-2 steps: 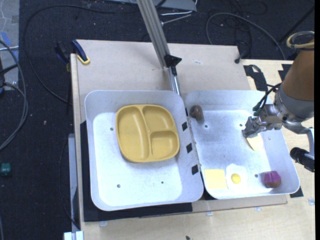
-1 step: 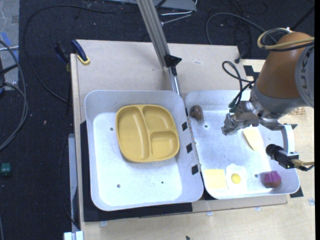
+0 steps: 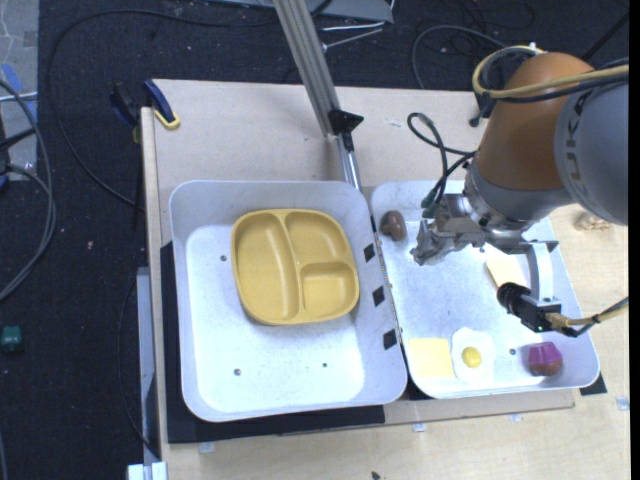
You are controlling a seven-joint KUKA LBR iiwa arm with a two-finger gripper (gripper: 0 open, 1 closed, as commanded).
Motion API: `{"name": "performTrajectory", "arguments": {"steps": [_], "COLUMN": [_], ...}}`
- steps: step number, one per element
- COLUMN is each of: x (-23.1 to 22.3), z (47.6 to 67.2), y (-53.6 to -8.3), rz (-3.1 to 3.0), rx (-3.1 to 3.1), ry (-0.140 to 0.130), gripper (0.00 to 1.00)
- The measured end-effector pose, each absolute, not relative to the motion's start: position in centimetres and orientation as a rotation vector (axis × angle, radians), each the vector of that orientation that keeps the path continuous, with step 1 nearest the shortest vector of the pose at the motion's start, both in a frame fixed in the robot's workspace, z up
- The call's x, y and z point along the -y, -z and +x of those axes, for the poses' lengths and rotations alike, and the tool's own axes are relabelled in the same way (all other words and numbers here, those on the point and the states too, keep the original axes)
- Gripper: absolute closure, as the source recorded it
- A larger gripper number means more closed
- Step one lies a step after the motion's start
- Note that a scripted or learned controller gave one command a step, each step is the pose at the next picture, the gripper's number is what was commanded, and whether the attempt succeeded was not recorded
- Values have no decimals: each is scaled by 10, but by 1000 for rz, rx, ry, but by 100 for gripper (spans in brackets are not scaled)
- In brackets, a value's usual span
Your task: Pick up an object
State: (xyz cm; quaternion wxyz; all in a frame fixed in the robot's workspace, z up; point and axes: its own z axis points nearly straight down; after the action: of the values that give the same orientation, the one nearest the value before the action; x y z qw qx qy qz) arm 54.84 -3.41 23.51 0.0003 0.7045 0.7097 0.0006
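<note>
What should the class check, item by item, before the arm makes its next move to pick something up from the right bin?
1. Gripper is over the right bin: ok.
2. Gripper open or shut: cannot tell.
3. Something held in the gripper: cannot tell.
4. Brown piece lies apart from the gripper, near the bin's left wall: ok.
5. Fried egg, pale yellow slice and purple piece lie free along the near edge: ok.

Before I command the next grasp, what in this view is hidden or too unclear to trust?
- Claw in the right bin: its state is blurred and too small to tell.
- Yellow block: partly covered by the arm.
- Brown object by the claw: too small to identify.
- Purple item: too small to name.
</note>
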Motion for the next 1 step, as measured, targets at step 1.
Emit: {"name": "performTrajectory", "arguments": {"steps": [1], "x": [-21], "z": [552], "y": [-244], "rz": [2211], "rx": [-2231], "ry": [-3], "gripper": [100]}}
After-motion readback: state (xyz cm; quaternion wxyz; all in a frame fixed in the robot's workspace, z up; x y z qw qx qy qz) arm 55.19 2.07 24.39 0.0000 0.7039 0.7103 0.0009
